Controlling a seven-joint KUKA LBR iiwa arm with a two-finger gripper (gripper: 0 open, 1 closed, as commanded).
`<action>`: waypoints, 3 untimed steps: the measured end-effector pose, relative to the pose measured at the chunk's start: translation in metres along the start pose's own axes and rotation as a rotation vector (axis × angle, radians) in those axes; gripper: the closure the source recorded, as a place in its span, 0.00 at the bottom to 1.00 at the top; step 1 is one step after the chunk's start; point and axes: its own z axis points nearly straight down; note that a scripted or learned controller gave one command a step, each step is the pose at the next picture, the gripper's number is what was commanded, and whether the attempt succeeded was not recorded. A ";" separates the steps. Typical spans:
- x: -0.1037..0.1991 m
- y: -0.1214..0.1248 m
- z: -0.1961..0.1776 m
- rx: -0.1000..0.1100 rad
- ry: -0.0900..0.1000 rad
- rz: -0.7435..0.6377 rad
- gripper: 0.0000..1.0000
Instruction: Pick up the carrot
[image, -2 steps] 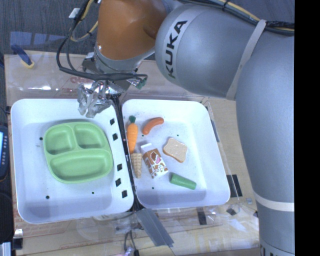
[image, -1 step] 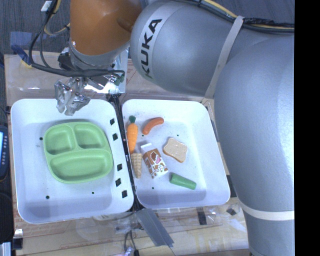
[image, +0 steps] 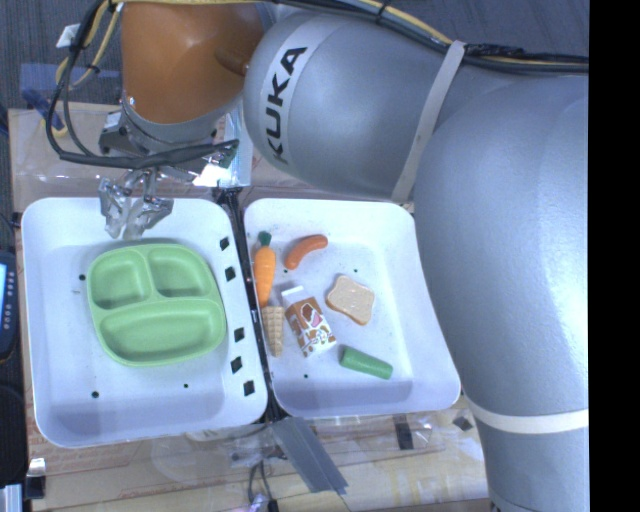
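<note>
Carrot (image: 264, 272) lies in right bin (image: 420, 300), long axis 12-to-6, at 4 o'clock from pincer (image: 132, 212); pincer's opening unclear, nothing visibly held.

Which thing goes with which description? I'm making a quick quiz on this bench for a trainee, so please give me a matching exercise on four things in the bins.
Things:
1. carrot
2. green tray
3. sausage
4. gripper

Descriptions:
A. lies in the left bin, with three compartments
B. hangs over the far edge of the left bin, above the tray
C. orange with a green top, against the right bin's left wall
D. reddish-orange and curved, near the right bin's far side

Pairs: 1-C, 2-A, 3-D, 4-B
</note>
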 end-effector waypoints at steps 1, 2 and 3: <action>-0.004 0.002 0.022 -0.002 0.002 -0.173 1.00; -0.010 0.004 0.040 -0.005 0.003 -0.374 1.00; 0.009 0.080 -0.024 0.003 -0.001 -0.857 1.00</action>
